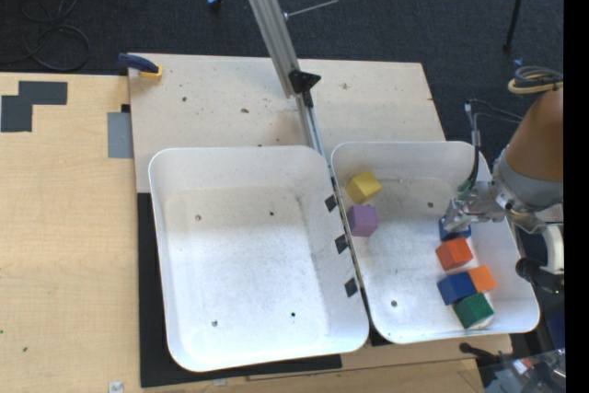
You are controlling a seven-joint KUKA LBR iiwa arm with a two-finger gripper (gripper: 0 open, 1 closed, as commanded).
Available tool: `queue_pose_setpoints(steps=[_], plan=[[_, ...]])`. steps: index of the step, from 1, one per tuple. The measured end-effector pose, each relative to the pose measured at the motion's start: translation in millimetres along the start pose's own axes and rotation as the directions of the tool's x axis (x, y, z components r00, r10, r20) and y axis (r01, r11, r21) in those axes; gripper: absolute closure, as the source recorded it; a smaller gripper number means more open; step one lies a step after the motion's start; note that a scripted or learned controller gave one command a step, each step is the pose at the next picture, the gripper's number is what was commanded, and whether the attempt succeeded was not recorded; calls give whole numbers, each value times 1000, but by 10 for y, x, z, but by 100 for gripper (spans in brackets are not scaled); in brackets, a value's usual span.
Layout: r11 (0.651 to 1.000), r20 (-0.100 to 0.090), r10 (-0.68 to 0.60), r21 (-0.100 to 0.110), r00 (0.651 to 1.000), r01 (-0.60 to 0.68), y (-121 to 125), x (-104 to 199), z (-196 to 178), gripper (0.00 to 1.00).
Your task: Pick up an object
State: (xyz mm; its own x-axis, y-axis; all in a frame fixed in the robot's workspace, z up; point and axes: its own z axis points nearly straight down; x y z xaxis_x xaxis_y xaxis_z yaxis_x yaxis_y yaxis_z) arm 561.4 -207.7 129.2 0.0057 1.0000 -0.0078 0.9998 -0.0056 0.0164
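Right bin [405, 163]: yellow block [363, 187] and purple block [363, 220] touching near the divider; red block [453, 253], orange block [481, 279], blue block [454, 289] and green block [475, 310] clustered at the right wall. Gripper [457, 221] just above the red block; its grip state cannot be told. Left bin [184, 172] alongside.

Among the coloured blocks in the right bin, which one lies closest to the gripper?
The red-orange block, directly below the gripper. The blue, orange and green blocks sit further down; yellow and purple lie near the bin's left wall.
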Motion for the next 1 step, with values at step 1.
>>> queue_pose_setpoints(steps=[1], plan=[[1000,-8,-7,15,1000,7,71,28,-450,100]])
